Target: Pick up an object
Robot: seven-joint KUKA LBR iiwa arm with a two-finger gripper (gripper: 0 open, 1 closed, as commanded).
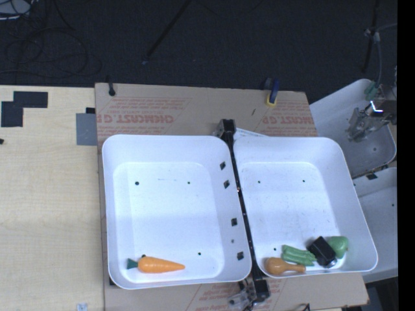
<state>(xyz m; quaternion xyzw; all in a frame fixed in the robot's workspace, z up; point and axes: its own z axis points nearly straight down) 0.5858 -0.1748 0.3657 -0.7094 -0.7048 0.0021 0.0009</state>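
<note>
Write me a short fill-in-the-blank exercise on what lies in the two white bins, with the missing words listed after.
1. The orange carrot lies alone in the ____ bin as the camera sees it.
2. The carrot rests near that bin's ____ edge in the image.
3. The black block lies in the right bin, touching the ____ toy at the bin's lower right corner.
4. The tan pear-shaped toy lies just ____ the green pod in the image.

Missing words: left; bottom; green; below
</note>
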